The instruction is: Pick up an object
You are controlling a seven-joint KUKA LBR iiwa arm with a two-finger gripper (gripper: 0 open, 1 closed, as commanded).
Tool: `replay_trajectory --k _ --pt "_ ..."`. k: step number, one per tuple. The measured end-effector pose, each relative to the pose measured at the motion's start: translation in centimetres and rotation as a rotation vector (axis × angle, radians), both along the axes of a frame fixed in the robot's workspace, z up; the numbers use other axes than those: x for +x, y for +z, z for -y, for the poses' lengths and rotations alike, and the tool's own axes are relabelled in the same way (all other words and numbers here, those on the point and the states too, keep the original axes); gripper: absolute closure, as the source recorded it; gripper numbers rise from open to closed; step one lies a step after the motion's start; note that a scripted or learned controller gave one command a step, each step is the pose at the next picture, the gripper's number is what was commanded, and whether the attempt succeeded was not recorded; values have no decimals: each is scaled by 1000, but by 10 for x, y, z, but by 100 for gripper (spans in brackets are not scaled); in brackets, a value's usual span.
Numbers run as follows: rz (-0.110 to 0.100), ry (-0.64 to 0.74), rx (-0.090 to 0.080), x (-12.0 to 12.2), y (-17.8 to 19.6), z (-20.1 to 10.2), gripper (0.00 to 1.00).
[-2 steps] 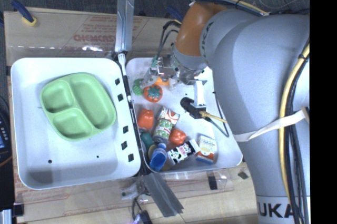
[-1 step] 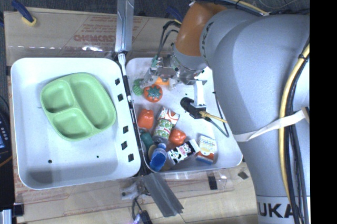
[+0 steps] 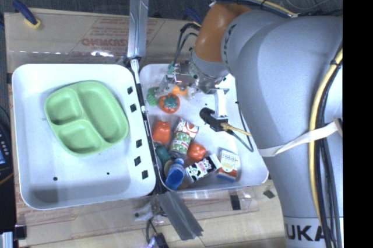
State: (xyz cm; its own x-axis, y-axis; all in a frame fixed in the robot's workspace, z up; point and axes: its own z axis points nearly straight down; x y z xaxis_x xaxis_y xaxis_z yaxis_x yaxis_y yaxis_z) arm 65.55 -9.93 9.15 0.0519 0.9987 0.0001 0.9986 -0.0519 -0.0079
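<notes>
My gripper (image 3: 175,82) reaches down into the far end of the right bin (image 3: 252,166), under the orange wrist band. Just in front of it lies a red tomato-like toy with a green top (image 3: 169,102), and a green toy (image 3: 152,95) sits to that toy's left. A small orange bit shows right at the gripper's tip. Nearer the camera lie an orange pepper-like toy (image 3: 161,131), a printed can (image 3: 182,137), a red toy (image 3: 197,152), a blue cup (image 3: 175,175), a cow-patterned carton (image 3: 201,169) and a small white carton (image 3: 228,162).
The left bin (image 3: 35,182) holds a green divided plate (image 3: 87,117). A ridge with black clips (image 3: 139,124) separates the two bins. The big grey arm covers the right bin's right side.
</notes>
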Motion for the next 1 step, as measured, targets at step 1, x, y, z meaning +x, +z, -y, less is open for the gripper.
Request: replay_trajectory --k 1 --pt "0 0 0 0 0 0 0"
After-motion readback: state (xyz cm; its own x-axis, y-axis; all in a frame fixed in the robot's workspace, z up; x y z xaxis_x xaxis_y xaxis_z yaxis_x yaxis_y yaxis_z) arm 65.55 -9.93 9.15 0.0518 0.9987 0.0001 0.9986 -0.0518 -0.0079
